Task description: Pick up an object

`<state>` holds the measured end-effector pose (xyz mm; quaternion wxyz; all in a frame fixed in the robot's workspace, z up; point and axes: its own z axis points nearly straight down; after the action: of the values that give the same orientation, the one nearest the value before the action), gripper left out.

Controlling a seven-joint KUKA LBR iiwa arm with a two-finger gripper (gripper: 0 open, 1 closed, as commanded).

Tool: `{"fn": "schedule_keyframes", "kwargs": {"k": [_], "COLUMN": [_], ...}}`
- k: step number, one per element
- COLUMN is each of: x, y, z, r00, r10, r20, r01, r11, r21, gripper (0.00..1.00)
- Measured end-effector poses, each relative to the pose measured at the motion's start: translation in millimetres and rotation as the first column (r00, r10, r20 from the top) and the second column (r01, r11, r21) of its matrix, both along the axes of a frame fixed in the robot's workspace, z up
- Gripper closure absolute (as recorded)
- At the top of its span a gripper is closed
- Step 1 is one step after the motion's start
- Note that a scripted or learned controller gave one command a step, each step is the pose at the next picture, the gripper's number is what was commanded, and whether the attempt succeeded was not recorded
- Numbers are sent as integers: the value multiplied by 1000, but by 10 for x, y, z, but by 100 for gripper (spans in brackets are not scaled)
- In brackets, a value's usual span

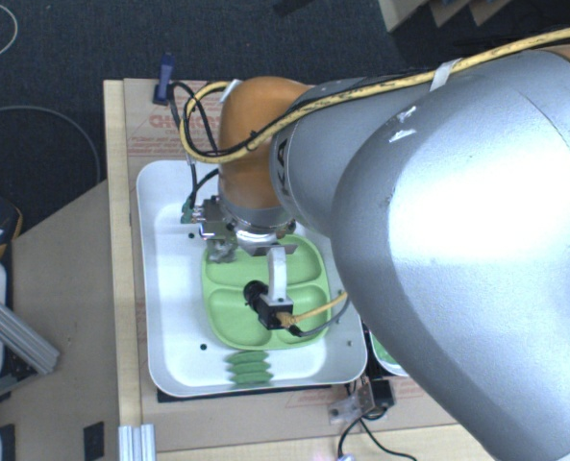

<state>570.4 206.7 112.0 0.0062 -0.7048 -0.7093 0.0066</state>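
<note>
Gripper (229,246) hovering over green divided plate (229,307) in white bin (164,257), can't tell if open or closed tbh. Green ridged piece (251,367) lying at 6 o'clock from it, long axis running 9-to-3.

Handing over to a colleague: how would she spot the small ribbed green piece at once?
Start at the left white bin. Inside lies a large green divided plate; just below it, toward the bin's near rim, sits the ribbed piece. It alone is small, darker green and wavy-ridged.
</note>
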Motion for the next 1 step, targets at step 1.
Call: {"fn": "schedule_keyframes", "kwargs": {"k": [1], "x": [-651], "y": [216], "z": [1689], "r00": [1000], "r10": [1], "r20": [30], "r01": [-1], "r11": [1000], "r21": [10], "gripper": [100]}}
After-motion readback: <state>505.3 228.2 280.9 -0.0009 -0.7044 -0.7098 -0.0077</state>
